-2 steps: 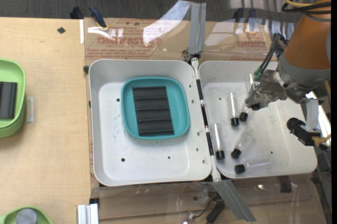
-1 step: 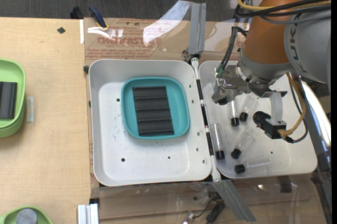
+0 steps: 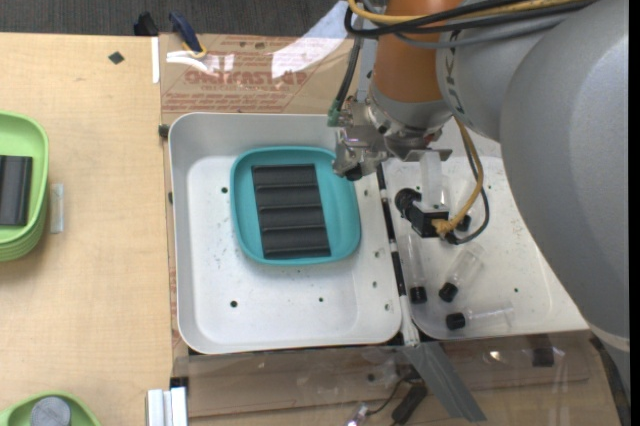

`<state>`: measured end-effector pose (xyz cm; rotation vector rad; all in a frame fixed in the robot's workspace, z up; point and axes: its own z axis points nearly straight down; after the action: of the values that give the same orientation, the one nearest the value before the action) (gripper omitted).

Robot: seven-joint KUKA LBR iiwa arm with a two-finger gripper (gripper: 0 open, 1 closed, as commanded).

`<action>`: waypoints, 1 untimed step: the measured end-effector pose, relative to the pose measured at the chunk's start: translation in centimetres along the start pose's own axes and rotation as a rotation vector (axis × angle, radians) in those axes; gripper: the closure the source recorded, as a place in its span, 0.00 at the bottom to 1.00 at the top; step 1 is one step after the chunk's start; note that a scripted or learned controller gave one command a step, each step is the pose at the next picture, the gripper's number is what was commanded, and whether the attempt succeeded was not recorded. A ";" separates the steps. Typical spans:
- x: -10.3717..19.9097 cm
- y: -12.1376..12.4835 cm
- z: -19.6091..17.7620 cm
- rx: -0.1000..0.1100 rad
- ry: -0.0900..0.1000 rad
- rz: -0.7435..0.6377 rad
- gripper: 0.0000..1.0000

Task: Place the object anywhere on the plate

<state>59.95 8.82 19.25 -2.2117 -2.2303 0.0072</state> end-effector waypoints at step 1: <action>0.0 0.0 0.0 0.000 0.000 0.000 0.00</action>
<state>59.95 8.82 19.25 -2.2113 -2.2308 0.0075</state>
